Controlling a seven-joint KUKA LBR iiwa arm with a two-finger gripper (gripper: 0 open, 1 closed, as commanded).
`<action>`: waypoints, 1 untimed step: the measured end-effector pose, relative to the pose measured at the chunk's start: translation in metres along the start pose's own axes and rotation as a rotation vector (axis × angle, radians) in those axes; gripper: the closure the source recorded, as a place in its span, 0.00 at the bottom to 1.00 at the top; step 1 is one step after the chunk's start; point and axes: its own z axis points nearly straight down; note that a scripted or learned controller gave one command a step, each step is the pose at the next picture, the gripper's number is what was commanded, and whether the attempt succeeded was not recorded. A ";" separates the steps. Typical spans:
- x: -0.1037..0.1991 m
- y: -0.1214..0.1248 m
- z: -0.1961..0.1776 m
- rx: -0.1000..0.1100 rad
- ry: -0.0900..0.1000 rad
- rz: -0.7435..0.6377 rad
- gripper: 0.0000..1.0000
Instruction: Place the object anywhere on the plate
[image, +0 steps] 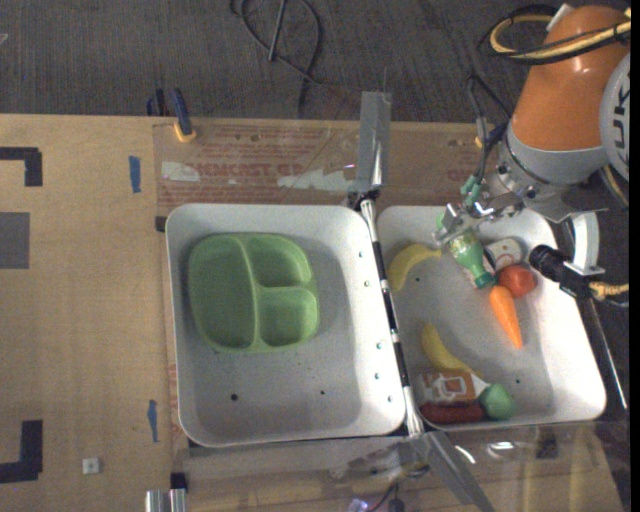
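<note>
Two white bins sat side by side on the table (90, 300), the left bin (340, 400) carrying the green plate (252, 290) that awaited delivery, the right bin (570, 380) crowded with toy food, over which the hand (462, 222) hung, apparently clamped on a small green bottle (470, 256).

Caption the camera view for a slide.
Tool over right bin with bottle between its fingers; green plate waits in left bin.
</note>
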 end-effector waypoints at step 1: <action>0.080 0.016 0.017 0.002 0.003 -0.172 1.00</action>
